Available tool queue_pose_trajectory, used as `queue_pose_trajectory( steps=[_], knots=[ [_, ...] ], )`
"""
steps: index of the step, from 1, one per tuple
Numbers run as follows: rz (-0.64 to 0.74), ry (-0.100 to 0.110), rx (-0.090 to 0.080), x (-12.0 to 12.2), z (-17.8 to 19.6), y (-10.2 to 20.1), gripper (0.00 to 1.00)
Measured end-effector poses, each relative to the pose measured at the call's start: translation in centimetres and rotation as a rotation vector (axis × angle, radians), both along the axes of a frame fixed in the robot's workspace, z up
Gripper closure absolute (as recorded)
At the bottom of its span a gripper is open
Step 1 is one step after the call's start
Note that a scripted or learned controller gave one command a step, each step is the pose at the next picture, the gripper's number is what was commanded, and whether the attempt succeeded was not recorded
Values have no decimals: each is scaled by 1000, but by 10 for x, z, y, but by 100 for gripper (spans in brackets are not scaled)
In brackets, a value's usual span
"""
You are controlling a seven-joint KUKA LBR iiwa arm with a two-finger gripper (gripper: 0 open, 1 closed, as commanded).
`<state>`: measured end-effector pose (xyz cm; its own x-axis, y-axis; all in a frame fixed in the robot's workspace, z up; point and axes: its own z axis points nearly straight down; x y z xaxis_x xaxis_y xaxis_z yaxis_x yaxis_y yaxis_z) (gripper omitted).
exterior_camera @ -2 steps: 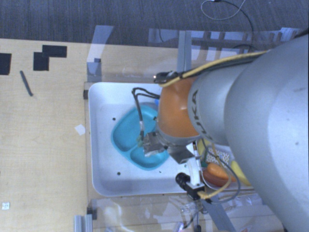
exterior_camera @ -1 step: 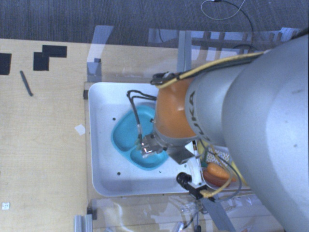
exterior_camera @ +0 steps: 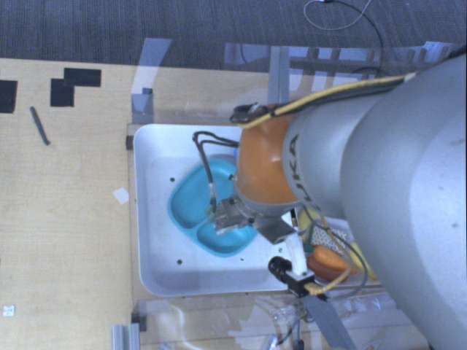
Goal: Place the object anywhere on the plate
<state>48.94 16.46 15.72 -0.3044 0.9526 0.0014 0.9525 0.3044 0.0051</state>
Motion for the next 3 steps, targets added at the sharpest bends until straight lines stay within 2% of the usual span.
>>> queue_pose_trajectory(
  steps=[1, 2, 3],
  knots=[
    [-2, -3, 2, 2, 11, -1, 100],
    [-90, 1, -2, 65, 60, 9, 100],
    [-332, 5, -2, 16, -2, 52, 100]
  ],
)
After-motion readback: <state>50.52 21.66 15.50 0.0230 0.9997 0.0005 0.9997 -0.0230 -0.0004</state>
